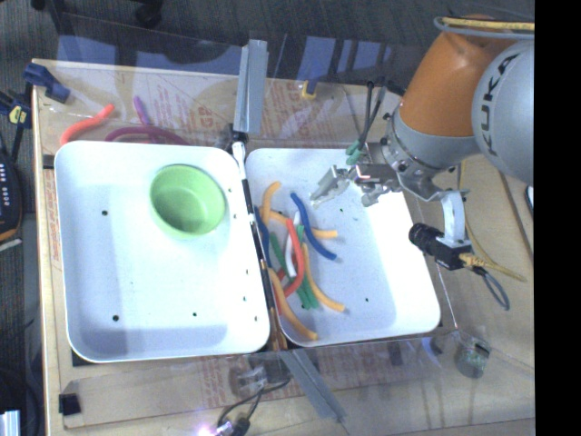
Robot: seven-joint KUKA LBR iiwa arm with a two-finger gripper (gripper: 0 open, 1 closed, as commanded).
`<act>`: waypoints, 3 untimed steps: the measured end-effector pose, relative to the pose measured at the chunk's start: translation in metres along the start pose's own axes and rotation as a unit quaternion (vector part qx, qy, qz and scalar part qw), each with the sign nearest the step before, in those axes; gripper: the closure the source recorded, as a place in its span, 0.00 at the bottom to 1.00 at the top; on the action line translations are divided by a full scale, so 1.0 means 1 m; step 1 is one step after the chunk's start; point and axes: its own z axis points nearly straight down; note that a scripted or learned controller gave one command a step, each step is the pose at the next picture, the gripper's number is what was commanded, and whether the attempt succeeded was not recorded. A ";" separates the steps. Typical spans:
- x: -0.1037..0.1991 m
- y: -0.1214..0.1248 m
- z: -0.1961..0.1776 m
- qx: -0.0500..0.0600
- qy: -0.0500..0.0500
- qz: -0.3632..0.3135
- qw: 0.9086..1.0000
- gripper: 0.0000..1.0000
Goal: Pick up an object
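A heap of soft coloured strips (295,257) lies in the left half of the right bin (390,280): orange, blue, red, green and white ones, tangled together. A blue strip (313,234) and an orange one (272,209) lie uppermost. My gripper (343,193) hangs over the upper part of this bin, just right of and above the heap. Its fingers (325,187) are spread open with nothing between them. A green bowl (188,200) sits upright in the left bin (136,298).
The arm's orange band and grey wrist (454,89) fill the upper right. A black cable end (436,245) hangs by the right bin's right rim. Orange and purple strips (118,127) lie on the bench behind the left bin.
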 end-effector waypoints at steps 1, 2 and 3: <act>-0.022 -0.009 0.106 0.000 0.000 -0.073 0.997 0.00; -0.036 0.015 0.180 -0.005 -0.001 -0.068 0.998 0.00; -0.037 0.013 0.171 -0.001 -0.001 -0.070 0.998 1.00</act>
